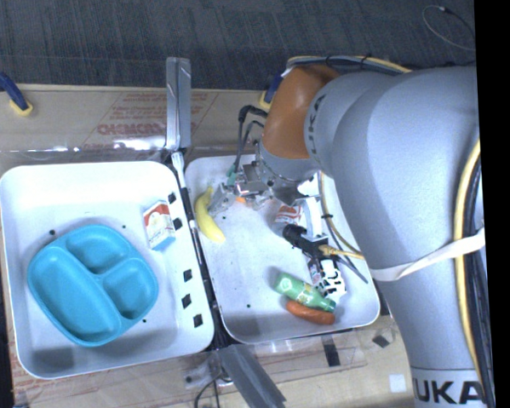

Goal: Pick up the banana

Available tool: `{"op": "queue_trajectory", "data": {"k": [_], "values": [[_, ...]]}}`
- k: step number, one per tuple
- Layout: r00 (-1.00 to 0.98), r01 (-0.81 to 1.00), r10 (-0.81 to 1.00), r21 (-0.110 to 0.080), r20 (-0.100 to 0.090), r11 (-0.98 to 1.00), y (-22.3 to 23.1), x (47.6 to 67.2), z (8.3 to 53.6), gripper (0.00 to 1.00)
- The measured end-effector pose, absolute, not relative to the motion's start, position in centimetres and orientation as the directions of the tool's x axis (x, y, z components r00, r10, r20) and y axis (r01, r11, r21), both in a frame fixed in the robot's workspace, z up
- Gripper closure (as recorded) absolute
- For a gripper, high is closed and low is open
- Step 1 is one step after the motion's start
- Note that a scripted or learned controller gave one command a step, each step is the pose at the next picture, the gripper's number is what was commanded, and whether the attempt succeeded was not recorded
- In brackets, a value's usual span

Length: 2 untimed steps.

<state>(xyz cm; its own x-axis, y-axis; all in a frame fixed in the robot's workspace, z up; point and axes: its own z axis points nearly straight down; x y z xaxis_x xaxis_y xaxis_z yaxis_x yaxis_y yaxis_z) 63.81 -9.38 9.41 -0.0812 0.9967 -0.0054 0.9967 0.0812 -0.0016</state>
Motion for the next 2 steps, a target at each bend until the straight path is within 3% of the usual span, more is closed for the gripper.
{"op": "queue_trajectory", "data": {"k": [1, 2], "values": [[-0.087, 0.996, 0.996, -0.004, -0.002, 0.087, -9.08, 63.88, 10.16, 1.0], [-0.087, 0.996, 0.996, -0.004, -0.002, 0.087, -9.09, 63.88, 10.17, 0.0]]}}
